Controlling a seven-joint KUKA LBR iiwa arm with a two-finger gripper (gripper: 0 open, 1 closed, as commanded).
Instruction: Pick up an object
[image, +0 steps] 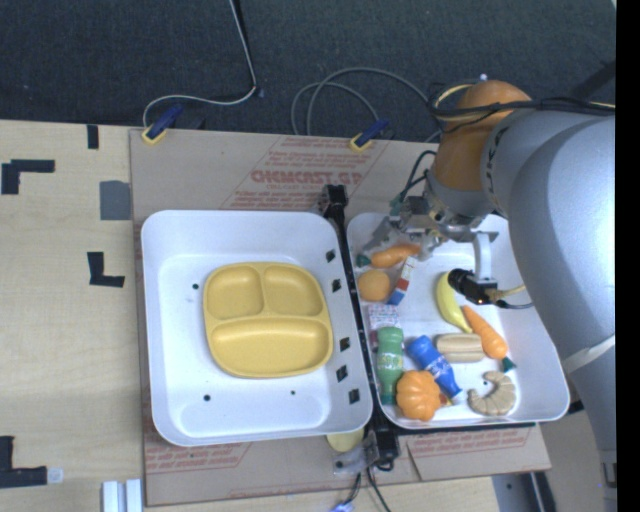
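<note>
Cardboard-covered bench (250, 180), 2 white bins, toys crowding the right bin (545, 385).
We see the gripper (408, 238) low over an orange toy (394, 256); its grasp we cannot tell. Nothing looks lifted yet.

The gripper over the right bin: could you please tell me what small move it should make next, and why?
Probably a short, straight descent. The gripper sits at the far end of the right white bin, just above a small orange oblong toy that lies apart from the round orange ball. Nothing is visibly between its fingers, so closing there seems the likeliest grasp.
</note>
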